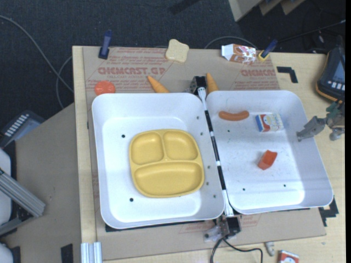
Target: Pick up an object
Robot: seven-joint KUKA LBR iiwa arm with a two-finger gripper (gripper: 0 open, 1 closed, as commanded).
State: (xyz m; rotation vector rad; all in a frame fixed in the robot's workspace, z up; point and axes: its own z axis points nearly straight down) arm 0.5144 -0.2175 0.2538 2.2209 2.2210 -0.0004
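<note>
Objects for picking, right bin (pixel 307 163): sausage (pixel 234 114), small carton (pixel 269 122), red block (pixel 267 160), lying apart. Gripper (pixel 315 126) at bin's right rim, holding nothing; finger spread cannot be told. Risk: carton lies closest to the wall, crowding a grasp. Arm mostly cut off.

I worked in a robotics lab: my bench (pixel 82 147) was a plywood board under printed cardboard (pixel 131 70), with two white bins (pixel 109 114) clamped together, loose cables (pixel 33 43) over dark carpet at ten o'clock, and a teach pendant (pixel 333 73) at three o'clock.
</note>
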